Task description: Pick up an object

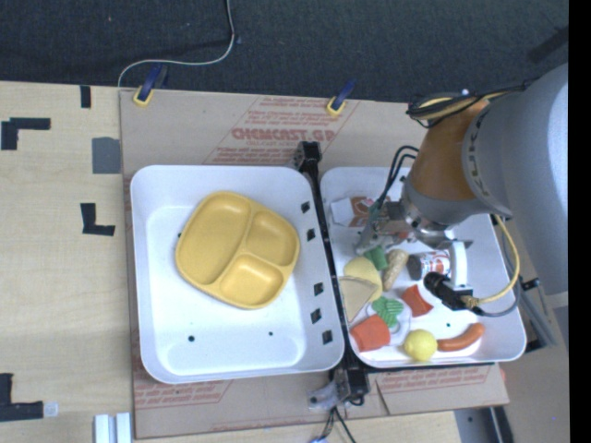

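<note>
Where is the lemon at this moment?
The lemon lies in the right bin, near its front edge, between the orange piece on its left and the sausage on its right.

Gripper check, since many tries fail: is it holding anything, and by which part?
Cannot be told. The gripper is down among the toy food in the right bin.

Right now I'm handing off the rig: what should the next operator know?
Pincer: low in the right bin, over the toy food pile; finger state unclear.
Things: cheese wedge, lemon, sausage, red piece all lie in the right bin. Yellow tray sits in the left bin.
Done: nothing visibly lifted.
Left: grasp one object and raise it.
</note>
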